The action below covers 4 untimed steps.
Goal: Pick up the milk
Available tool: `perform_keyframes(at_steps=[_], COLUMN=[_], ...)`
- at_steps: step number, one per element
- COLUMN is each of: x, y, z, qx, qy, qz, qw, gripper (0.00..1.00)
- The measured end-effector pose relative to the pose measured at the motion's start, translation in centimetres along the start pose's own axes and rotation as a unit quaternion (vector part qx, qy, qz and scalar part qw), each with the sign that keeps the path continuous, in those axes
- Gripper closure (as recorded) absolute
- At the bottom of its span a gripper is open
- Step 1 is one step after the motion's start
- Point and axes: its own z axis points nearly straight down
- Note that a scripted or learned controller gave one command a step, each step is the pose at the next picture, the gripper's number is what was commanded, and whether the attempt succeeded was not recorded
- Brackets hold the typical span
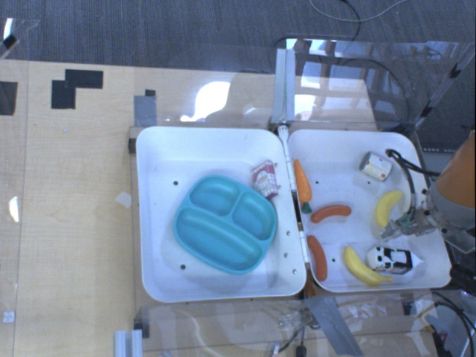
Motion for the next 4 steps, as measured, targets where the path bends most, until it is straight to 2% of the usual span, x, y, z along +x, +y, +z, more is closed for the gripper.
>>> perform_keyframes(at_steps=[1, 2, 3, 4], x=[0.0, -0.1, 0.0, 2.7], y=[0.0, -0.3, 0.0, 0.3], z=[0.0, 1.2, 0.0, 1.1], qx=[0.0, 0.003, 0.0, 0.002], qy=[0.0, 0.0, 0.0, -0.002], qz=[0.0, 0.003, 0.002, 0.1], qw=[1.0, 1.0, 1.0, 0.995], gripper=[0.0, 0.0, 1.0, 1.0])
